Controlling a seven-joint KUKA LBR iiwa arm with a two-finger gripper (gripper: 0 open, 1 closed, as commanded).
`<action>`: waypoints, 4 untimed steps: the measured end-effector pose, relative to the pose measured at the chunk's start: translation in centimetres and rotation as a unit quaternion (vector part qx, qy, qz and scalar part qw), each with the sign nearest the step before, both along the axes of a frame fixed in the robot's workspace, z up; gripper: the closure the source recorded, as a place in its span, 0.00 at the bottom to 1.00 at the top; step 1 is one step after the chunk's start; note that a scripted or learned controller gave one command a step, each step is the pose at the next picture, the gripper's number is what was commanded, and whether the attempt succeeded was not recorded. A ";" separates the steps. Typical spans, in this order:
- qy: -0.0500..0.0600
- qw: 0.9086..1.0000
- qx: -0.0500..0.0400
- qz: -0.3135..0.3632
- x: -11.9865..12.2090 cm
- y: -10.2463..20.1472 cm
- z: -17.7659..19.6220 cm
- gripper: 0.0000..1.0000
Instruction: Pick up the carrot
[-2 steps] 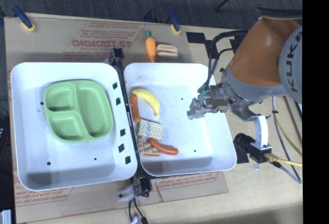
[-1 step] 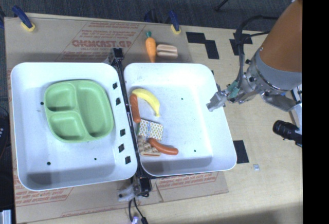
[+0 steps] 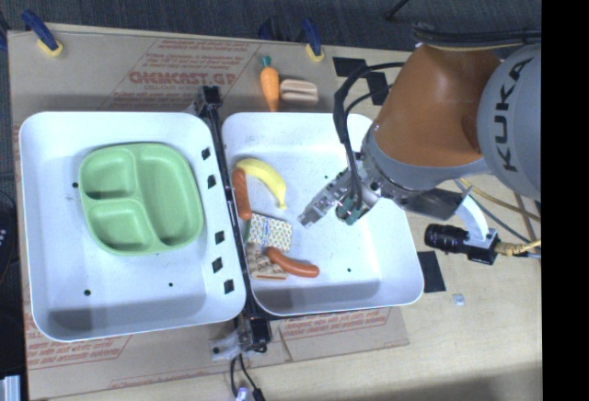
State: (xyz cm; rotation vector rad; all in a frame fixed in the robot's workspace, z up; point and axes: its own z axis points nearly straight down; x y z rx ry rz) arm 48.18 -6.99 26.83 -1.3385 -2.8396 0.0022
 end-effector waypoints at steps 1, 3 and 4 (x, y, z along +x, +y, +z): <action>-0.001 0.991 0.000 0.133 1.1 3.0 2.7 1.00; -0.001 0.997 -0.001 0.074 -0.1 -2.3 10.0 1.00; 0.000 0.969 0.001 0.247 -0.5 4.5 -0.2 1.00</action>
